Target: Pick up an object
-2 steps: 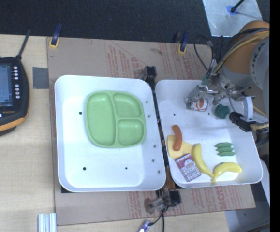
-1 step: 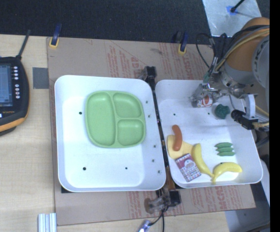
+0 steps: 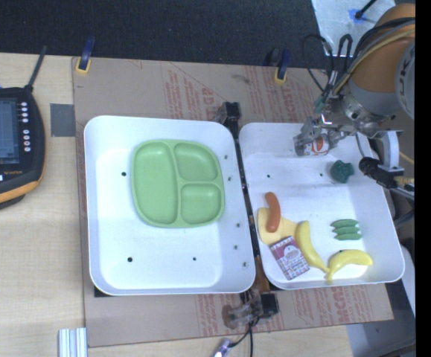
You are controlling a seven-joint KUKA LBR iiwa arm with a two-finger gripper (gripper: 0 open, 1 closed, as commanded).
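1. Two white bins sit side by side on the bench.
2. Nearest in the right bin: a yellow banana, a small red carton, a hot dog and green pea pods.
3. The left bin holds a green divided plate.
4. At the right bin's far wall, the gripper hangs over a small red-and-white object; its grip cannot be judged.

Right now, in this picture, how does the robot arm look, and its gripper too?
The arm is bulky and rounded, with grey metal shells and a broad orange band above the wrist. Thin black cables loop along its left side. The gripper is a small silver-grey metal assembly with a little red mark, at the far edge of the right white bin.
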